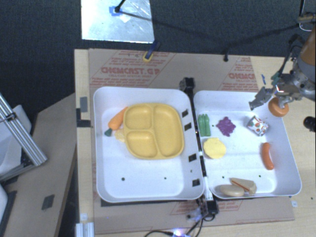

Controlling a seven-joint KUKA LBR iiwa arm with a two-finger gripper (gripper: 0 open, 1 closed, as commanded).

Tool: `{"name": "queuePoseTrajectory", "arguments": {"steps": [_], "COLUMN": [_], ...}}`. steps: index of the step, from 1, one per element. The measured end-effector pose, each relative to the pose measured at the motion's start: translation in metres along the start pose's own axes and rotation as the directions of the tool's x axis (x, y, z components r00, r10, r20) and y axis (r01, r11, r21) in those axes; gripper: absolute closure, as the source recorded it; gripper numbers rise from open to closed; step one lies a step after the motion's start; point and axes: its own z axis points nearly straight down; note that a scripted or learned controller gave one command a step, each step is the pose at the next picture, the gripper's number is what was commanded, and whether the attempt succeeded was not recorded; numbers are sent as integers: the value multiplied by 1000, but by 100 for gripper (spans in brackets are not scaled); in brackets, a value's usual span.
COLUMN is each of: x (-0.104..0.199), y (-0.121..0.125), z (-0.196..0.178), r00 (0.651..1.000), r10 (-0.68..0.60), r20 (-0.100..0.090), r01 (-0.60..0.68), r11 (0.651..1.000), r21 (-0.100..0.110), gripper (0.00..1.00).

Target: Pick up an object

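My gripper hangs over the far right corner of the right bin, at the end of the grey arm with its orange band. A small round orange object sits right under the gripper at the bin's right rim; whether it is gripped is unclear. Just below lies a crumpled white and red item. Also in the right bin are purple grapes, a green vegetable, a yellow round piece, a red sausage and a bread-like piece.
The left bin holds a yellow divided plate with a carrot at its left edge. A black divider runs between the bins. A shiny metal sheet lies behind the bench.
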Motion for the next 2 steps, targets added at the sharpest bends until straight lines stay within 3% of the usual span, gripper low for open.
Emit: {"name": "queuePoseTrajectory", "arguments": {"steps": [1,2], "x": [0,2], "y": [2,-7], "z": [-7,43], "r00": [1000,1000], "r10": [-2,-1], "r20": [2,1], "r01": [2,1], "r11": [1000,1000], "r21": [-11,-8], "gripper": [0,0]}}
